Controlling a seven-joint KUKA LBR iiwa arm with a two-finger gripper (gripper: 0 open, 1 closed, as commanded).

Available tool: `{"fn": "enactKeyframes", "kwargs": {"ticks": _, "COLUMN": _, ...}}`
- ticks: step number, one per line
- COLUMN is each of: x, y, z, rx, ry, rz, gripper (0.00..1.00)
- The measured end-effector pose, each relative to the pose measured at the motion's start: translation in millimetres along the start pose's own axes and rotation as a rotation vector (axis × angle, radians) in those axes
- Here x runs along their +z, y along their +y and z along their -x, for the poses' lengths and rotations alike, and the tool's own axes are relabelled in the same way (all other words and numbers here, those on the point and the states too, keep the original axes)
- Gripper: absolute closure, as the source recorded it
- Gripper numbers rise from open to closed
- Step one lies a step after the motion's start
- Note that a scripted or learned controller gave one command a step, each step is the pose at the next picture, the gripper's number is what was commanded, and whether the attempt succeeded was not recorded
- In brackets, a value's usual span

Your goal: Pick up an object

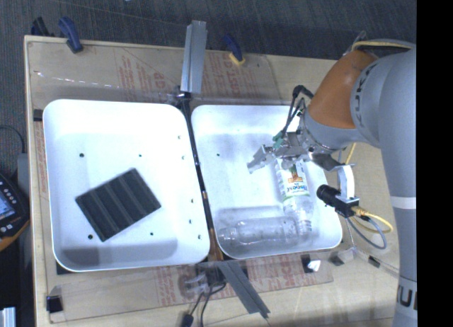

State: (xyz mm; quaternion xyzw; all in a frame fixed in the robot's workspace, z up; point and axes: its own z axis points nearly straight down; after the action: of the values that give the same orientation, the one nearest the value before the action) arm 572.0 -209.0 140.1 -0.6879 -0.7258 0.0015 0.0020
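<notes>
Two bottles (265,232) (296,187) are lying in the right bin (219,177); gripper (282,156) is hovering over the upright-labelled one, finger state indeterminable; approach step, judged; next move is requiring descent and closure.

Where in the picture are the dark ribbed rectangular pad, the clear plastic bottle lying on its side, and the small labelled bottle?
dark ribbed rectangular pad (117,203), camera view, its centre.
clear plastic bottle lying on its side (263,232), camera view, mid-body.
small labelled bottle (294,185), camera view, its label.
</notes>
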Motion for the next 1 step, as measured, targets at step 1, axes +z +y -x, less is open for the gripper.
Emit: {"fn": "enactKeyframes", "kwargs": {"ticks": 1, "x": 0.0, "y": 0.0, "z": 0.0, "rx": 0.0, "ry": 0.0, "rz": 0.0, "gripper": 0.0}}
